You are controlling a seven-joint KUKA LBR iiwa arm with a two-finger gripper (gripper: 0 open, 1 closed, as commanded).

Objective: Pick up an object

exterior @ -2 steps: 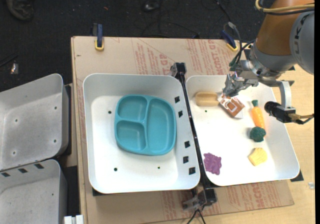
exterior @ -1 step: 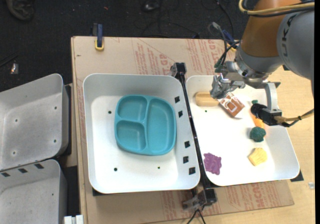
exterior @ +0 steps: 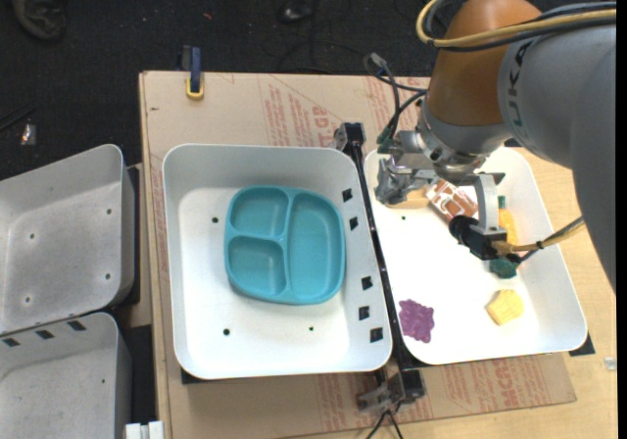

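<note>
Faintly, mirrored red print runs across the desk [exterior: 294,109], while beside the teal tray [exterior: 286,244] the jaws [exterior: 436,194] overlie an orange-and-white packet [exterior: 449,200], their opening impossible to tell.

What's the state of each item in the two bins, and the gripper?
Blue tray: flat, right way up, in the left bin, compartments bare.
Purple piece: lying loose on the right bin floor.
Yellow piece: lying loose, apart from the purple piece.
Orange-and-white item: lying under the wrist, partly hidden.
Gripper: low over the right bin's far end; grasp can't be judged.
</note>
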